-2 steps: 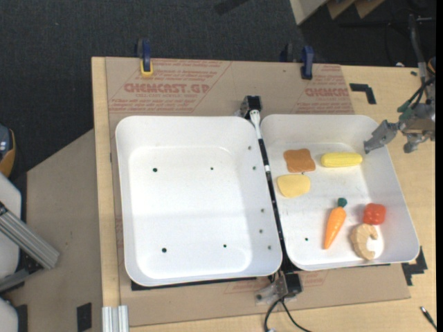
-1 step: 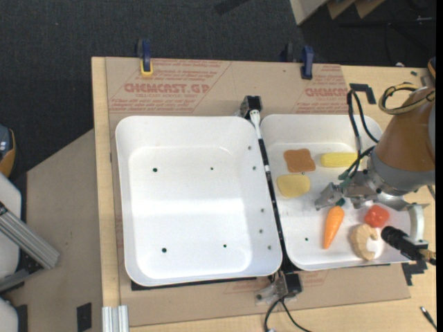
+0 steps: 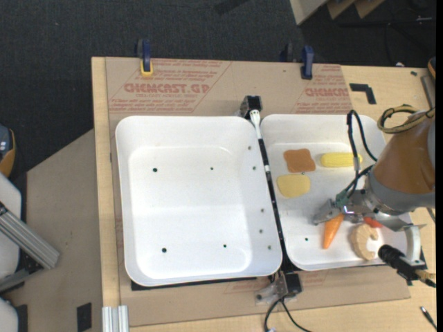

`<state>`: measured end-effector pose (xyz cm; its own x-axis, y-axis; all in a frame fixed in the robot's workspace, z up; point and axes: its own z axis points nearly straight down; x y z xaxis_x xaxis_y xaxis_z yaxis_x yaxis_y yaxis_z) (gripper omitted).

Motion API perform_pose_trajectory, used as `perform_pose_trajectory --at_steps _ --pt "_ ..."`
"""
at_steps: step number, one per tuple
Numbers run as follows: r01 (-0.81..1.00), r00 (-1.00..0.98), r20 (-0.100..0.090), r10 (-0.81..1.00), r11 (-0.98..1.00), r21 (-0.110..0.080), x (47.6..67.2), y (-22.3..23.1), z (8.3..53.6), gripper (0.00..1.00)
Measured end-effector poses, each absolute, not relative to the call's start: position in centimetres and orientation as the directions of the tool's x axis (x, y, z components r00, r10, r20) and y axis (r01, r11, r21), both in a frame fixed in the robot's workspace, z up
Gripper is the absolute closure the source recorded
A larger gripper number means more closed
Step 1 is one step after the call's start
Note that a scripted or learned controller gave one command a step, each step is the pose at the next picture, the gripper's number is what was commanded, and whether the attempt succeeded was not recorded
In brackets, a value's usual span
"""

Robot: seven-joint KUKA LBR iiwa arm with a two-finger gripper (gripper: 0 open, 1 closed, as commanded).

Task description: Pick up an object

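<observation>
**A:** Where do you see the gripper (image 3: 337,211) now?

**B:** You find it low in the right bin (image 3: 315,254), near the tabletop's front right corner. Its tip is just above the top of the orange carrot (image 3: 330,233). Whether the jaws are open or closed, I cannot tell.

**A:** What stands around it?

**B:** A beige roll (image 3: 365,241) lies just beside the carrot, toward the right edge, partly under the arm. Toward the back you have a pale yellow piece (image 3: 293,185), a brown slice (image 3: 299,160) and a yellow corn-like thing (image 3: 337,160). A black cable (image 3: 353,138) hangs over them. The left bin (image 3: 131,185) is beside it.
</observation>
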<state>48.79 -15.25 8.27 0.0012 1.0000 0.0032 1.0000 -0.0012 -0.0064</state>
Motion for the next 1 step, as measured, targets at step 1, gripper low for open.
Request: perform_pose_trajectory --at_steps 1 --pt "1.0 0.001 -0.001 1.0 -0.001 0.002 49.03 -15.3 9.49 1.0"
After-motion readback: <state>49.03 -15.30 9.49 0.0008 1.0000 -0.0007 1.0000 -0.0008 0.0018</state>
